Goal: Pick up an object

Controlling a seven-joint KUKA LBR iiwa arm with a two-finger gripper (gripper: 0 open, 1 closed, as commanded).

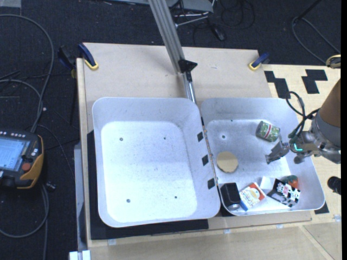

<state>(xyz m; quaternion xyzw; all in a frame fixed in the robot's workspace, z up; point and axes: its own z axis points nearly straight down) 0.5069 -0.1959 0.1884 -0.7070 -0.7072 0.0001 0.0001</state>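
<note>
The right bin (246, 106) holds all the loose objects. Nearest the gripper (274, 154) lies a small green can (267, 130) on its side, up toward the bin's far wall, a little above and left of the fingertips and apart from them. A flat round tan disc (227, 162) rests on the bin floor near the left wall, well left of the gripper. Along the near edge lie three more things: a black rectangular block (230, 194) in the near-left corner, a white packet with red and orange print (252, 194) just beside it, and a black-and-white patterned object with a touch of red and green (287, 190) toward the near-right corner.

The gripper reaches in from the right, low over the bin floor between the can and the patterned object. Whether its fingers are spread or pressed together cannot be told from this angle, and nothing is seen between them. The grey arm (331, 121) rises behind it at the right edge.

The left bin (103, 112) stands just beside the right one on the wooden bench (135, 64), their inner walls touching. A handheld control pendant (19, 158) lies on the dark floor far to the left.
</note>
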